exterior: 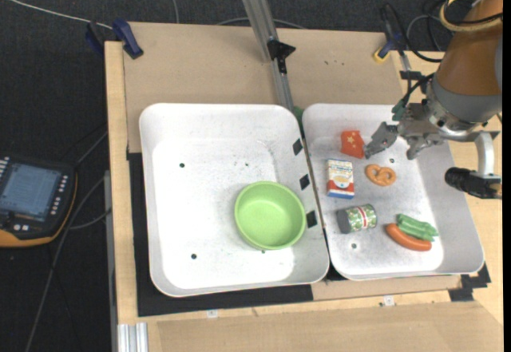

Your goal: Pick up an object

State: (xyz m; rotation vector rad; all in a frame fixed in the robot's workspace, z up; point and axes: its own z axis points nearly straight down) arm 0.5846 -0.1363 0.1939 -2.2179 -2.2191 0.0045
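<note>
Bins sit side by side on the bench: the left bin (pixel 160 143), smooth white plastic, holds a round green bowl (pixel 270 215), and the right bin (pixel 455 243) holds the small toys. Above its far right corner hovers the gripper (pixel 399 143), fingers spread wide with nothing between them. A small carton (pixel 340 179) stands near the bin's middle, its long axis running near to far. A can (pixel 357 219) lies sideways, beside a sausage (pixel 409 238) with a green vegetable (pixel 417 226). A red block (pixel 352 143) and a pretzel (pixel 381 176) lie nearest the gripper.
</note>
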